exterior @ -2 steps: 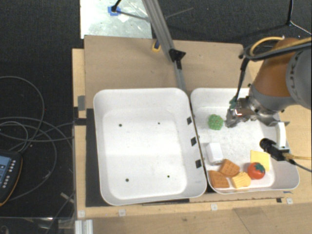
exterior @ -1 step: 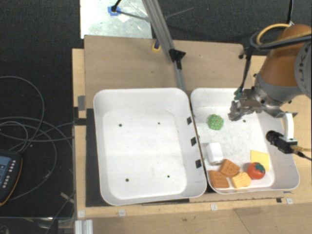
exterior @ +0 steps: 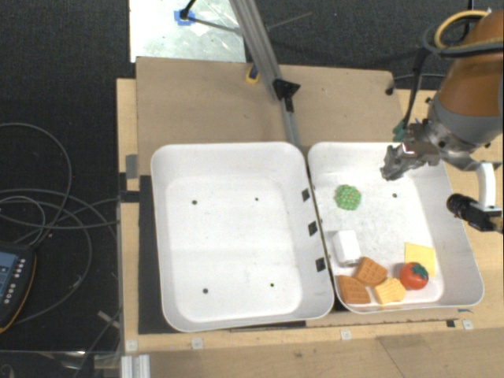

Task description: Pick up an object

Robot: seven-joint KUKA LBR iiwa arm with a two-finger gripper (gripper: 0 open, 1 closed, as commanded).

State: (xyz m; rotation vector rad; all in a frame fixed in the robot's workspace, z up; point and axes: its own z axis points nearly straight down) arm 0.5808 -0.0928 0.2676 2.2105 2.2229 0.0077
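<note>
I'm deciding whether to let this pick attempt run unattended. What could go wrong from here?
1. Most items, the white block, waffle pieces, tomato and yellow wedge, crowd the right bin's near corner; a grasp there may nudge neighbours or catch two.
2. The gripper is nearest the green ball, which might roll away on contact.
</note>
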